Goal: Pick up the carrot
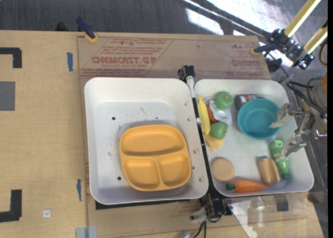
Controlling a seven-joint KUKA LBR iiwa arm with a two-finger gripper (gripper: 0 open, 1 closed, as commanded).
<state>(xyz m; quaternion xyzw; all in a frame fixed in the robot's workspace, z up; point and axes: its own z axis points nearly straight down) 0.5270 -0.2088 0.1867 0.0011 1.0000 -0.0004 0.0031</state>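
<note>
The task looks barely begun: the small orange plastic carrot with a green top (245, 185) lies untouched by the right bin's near wall, below and left of the metal two-finger gripper (291, 130), whose jaws stand open and empty at the far-right rim.

1. White bins: 2; left bin (99, 127), right bin (304, 177)
2. Yellow divided tray (154, 156): 1; in left bin
3. Carrot (245, 185): 1
4. Teal bowl (258, 118): 1
5. Green apple-like pieces: 2; (223, 99), (219, 129)
6. Banana (203, 117): 1
7. Tan round cookie-like disc (222, 169): 1
8. Bread roll (268, 171): 1
</note>
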